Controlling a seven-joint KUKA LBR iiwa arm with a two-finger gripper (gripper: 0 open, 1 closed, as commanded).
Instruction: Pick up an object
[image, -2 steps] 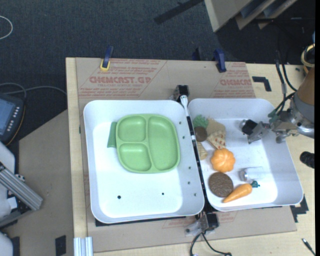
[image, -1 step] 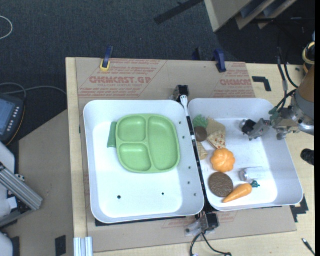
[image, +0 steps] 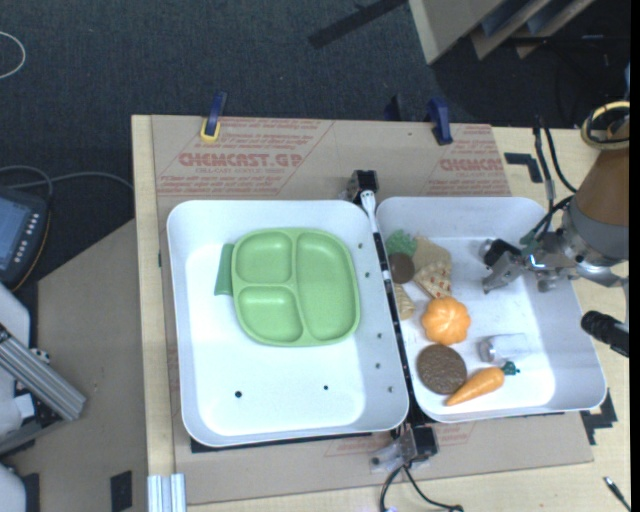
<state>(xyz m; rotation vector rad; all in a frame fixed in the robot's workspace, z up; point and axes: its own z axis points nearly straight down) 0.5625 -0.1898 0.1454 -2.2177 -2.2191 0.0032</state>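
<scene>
While the green plate (image: 296, 286) fills the left bin (image: 195, 330), the orange (image: 445, 320) sits mid right bin (image: 570, 370); the gripper (image: 500, 267), spread wide and holding nothing, hovers at its two o'clock, likely needing to descend next.

Even, bright overhead light falls on the bench, and the two white bins (image: 200, 330) are nearly washed out, with soft glare on their floors. Shadows are faint and short. The far dark floor (image: 150, 50) stays dim. Focus is slightly soft throughout, with mild blur towards the right edge.
</scene>
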